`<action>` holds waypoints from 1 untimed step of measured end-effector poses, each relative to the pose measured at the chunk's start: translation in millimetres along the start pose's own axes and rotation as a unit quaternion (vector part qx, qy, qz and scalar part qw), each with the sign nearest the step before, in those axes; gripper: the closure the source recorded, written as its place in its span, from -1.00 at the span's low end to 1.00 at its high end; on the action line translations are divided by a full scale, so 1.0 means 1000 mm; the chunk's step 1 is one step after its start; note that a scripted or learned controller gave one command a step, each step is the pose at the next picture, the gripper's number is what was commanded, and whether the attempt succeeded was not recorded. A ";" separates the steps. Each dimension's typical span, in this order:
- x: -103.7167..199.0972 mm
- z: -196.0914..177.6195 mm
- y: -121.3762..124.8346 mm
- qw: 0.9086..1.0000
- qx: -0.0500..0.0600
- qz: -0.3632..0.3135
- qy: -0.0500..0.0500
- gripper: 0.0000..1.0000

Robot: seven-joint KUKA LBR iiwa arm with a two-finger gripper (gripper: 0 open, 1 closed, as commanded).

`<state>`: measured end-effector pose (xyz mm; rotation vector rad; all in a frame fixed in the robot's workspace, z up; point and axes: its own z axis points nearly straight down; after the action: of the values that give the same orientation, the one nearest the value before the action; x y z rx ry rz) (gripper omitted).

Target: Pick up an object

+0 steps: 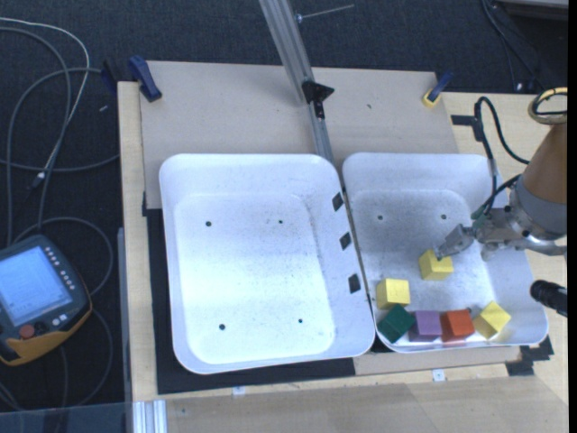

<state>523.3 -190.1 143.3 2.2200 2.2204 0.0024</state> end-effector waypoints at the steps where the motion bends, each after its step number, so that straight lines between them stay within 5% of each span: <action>1: 0.073 0.046 -0.021 1.000 0.002 -0.002 0.002 -1.00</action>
<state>502.2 -117.0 97.7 2.2195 2.2302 0.0018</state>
